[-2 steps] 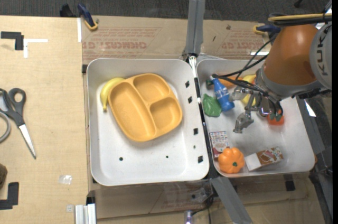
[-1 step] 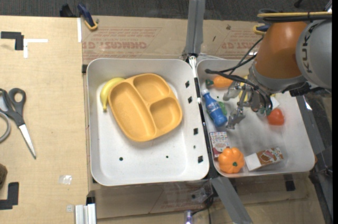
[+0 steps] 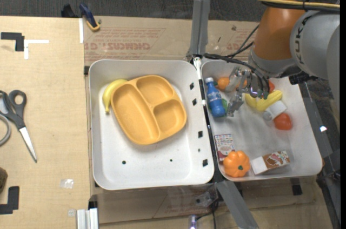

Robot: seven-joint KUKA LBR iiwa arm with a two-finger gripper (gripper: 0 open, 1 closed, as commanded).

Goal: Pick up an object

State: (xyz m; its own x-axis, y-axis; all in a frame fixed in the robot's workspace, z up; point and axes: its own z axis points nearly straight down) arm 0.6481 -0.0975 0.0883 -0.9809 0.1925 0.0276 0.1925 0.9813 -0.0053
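My gripper [image 3: 243, 99] hangs low over the back of the right bin [image 3: 303, 168], its fingers [image 3: 233, 106] open with nothing between them. It sits between a blue bottle with a white cap [image 3: 215, 99] on its left and a yellow banana-shaped toy [image 3: 265, 100] on its right. A small orange ball [image 3: 223, 82] lies just behind the bottle. A white cylinder [image 3: 275, 109] and a red tomato [image 3: 283, 122] lie to the right. A small pumpkin [image 3: 236, 163], a carton [image 3: 271, 161] and a flat packet [image 3: 223, 142] rest near the front wall.
The left bin [image 3: 108, 168] holds a yellow divided plate [image 3: 147, 108] with a banana [image 3: 110, 93] tucked against its left rim. A grey divider [image 3: 200, 33] runs between the bins. Scissors [image 3: 19, 120] lie on the bench at far left.
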